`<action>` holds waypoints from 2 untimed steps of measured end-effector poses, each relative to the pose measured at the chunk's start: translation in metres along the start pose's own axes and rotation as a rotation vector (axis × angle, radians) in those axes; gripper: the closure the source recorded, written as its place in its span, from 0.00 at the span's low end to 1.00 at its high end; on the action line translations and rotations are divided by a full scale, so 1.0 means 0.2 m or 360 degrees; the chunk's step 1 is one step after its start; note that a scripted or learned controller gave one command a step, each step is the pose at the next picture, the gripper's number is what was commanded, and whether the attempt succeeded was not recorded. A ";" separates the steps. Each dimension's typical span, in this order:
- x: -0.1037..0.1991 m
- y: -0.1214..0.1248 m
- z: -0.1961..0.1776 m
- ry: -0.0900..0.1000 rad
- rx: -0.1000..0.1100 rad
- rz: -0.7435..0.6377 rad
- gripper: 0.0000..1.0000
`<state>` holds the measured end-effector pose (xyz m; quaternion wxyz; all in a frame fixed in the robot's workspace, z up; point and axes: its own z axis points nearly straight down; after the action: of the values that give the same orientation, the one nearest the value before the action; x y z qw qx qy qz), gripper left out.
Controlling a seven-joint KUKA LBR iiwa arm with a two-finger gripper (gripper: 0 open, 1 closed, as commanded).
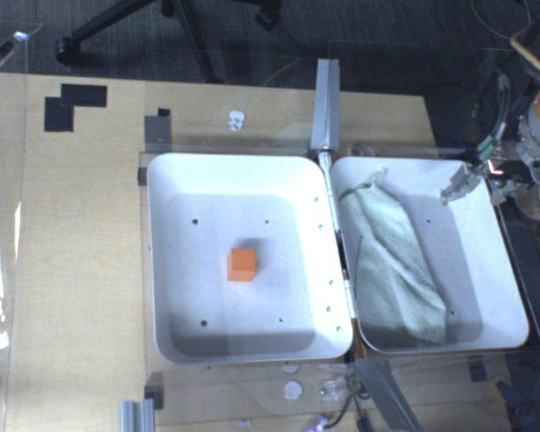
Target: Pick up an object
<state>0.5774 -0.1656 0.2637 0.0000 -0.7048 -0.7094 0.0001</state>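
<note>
A small orange cube (242, 265) lies near the middle of the left bin (175, 331). A pale grey-green cloth (391, 259) lies crumpled along the left side of the right bin (508, 327), running from the back to the front. My gripper (457, 185) hangs over the right bin's back right corner, to the right of the cloth's upper end and apart from it. I see nothing held in it. The arm's wrist (535, 138) enters from the right edge.
A grey metal post (324, 106) stands behind the seam between the two bins. Black tape marks (72, 104) lie on the wooden bench at the back left. Cables hang by the arm at the right.
</note>
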 end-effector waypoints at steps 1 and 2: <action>0.20 -0.17 0.82 0.0002 0.0001 0.0058 0.00; 0.24 -0.29 0.56 0.0001 -0.0001 0.0214 0.00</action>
<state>0.5182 -0.1175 0.1508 0.0000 -0.7509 -0.6605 -0.0004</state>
